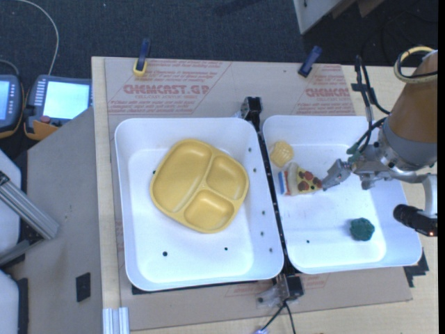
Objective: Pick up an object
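In the right bin (327, 252) lie a pale yellow round toy (281, 153), a flat pizza-slice toy (303, 180) with a small blue piece (281, 182) beside it, and a dark green lump (361, 229). My gripper (334, 175) hangs low over the bin's middle, its tips just right of the pizza slice. The fingers look close together with nothing seen between them.
A yellow divided plate (199, 184) lies in the left bin (139, 256). The grey arm with its orange band (417, 110) comes in over the right bin's far right side. Clamps (252, 107) sit at the divider between the bins.
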You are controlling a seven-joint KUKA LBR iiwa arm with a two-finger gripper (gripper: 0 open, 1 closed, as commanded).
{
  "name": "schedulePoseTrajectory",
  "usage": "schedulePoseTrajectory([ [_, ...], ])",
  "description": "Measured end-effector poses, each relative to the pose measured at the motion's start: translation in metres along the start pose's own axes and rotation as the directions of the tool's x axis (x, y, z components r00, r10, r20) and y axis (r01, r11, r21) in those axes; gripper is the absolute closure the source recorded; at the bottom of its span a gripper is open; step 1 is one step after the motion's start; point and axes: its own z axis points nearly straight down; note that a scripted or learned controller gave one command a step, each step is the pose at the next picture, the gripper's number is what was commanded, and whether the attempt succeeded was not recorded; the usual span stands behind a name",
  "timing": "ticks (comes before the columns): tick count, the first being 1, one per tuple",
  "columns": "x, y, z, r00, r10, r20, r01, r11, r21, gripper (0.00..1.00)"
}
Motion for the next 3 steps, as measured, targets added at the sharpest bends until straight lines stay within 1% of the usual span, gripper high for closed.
schedulePoseTrajectory([
  [1, 0.000, 0.003, -0.007, 1.000, -0.004, 0.002, 0.004, 1.000, -0.014, 0.00],
  [2, 0.002, -0.007, 0.051, 1.000, -0.002, 0.000, 0.002, 1.000, -0.006, 0.00],
  [3, -0.003, -0.001, 0.099, 1.000, -0.003, 0.001, 0.003, 1.000, -0.008, 0.00],
])
